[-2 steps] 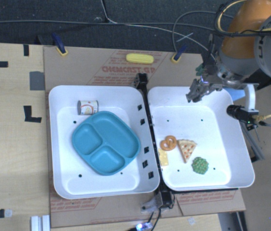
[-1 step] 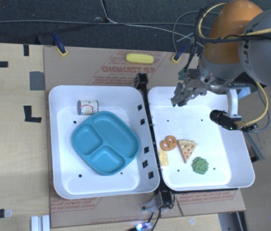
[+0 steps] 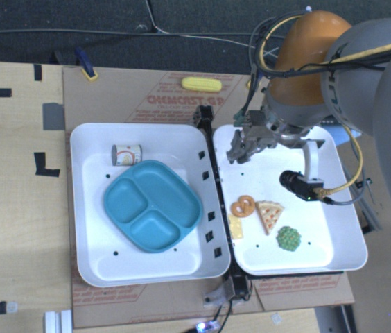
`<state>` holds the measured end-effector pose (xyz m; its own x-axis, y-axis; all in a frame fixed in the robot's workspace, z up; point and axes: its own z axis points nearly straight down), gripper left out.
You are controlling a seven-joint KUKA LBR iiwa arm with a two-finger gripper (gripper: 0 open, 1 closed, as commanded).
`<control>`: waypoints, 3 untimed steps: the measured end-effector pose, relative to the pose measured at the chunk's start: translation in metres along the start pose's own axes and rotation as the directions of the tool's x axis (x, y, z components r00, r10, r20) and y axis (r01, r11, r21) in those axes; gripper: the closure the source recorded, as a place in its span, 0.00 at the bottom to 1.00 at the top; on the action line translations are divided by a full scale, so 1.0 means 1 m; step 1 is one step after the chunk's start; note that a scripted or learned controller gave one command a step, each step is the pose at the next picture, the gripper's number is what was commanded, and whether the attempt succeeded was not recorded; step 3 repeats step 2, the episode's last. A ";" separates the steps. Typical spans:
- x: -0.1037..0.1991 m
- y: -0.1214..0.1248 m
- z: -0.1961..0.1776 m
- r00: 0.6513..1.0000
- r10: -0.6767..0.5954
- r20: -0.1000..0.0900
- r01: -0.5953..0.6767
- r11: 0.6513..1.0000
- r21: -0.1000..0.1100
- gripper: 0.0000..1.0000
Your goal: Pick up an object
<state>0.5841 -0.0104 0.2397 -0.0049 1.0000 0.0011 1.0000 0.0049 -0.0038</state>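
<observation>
Nearest the camera, the right bin [image 3: 348, 259] is carrying the food pieces along its near half: a green broccoli floret [image 3: 288, 238] is lying closest, a slice of pizza [image 3: 270, 216] is sitting just beyond it and to its left, a pretzel [image 3: 243, 206] is resting just beside the pizza, and a small yellow piece [image 3: 236, 227] is pressing up against the divider, too small for me to name. Across the divider, the left bin [image 3: 84, 186] is holding a blue sectioned plate [image 3: 152, 205], and a small can [image 3: 126, 155] is lying on its side just beyond the plate. I am hanging my gripper [image 3: 240, 150] over the far left part of the right bin, well apart from the food and touching none of it; my fingers are showing as a dark cluster and I cannot tell whether they are apart or together. My wrist is being swallowed by my own grey and orange bulk, which is running off the right edge. Farthest away, a yellow banana-like object [image 3: 201, 84] is lying on the cardboard [image 3: 147, 96] beyond the bins.
</observation>
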 end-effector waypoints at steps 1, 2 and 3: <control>0.043 -0.009 0.002 1.000 0.000 0.000 0.000 1.000 -0.001 1.00; 0.088 -0.018 0.001 1.000 -0.001 0.000 0.001 1.000 -0.001 1.00; 0.088 -0.018 0.001 1.000 -0.001 0.000 0.001 1.000 -0.001 1.00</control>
